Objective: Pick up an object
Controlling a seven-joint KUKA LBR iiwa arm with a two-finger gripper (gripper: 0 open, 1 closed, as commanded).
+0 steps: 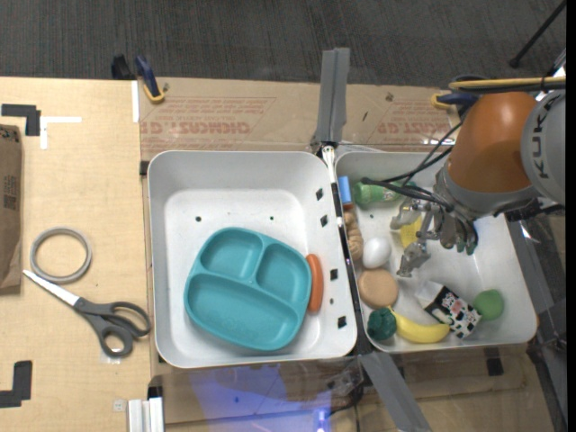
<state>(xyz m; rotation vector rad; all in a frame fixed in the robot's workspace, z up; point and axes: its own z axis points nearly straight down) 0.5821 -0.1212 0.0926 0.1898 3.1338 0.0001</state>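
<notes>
The right bin (517, 282) holds several small objects. A white egg (374, 252) lies near its left wall, with a tan ball (379, 288) just below it. Along the front sit a dark green lump (382, 324), a yellow banana (421, 329), a black-and-white patterned box (452, 311) and a green ball (490, 303). A green bottle (371, 193) lies at the back left. My gripper (440, 247) hangs over the bin's middle, open, with nothing between its fingers. A yellow piece (409, 232) shows just left of it, partly hidden.
The left bin (225, 174) holds a teal divided plate (248, 287) with an orange stick (315, 283) against its right edge. On the bench to the left lie scissors (94, 313) and a tape ring (60, 254). Cables hang beside the wrist.
</notes>
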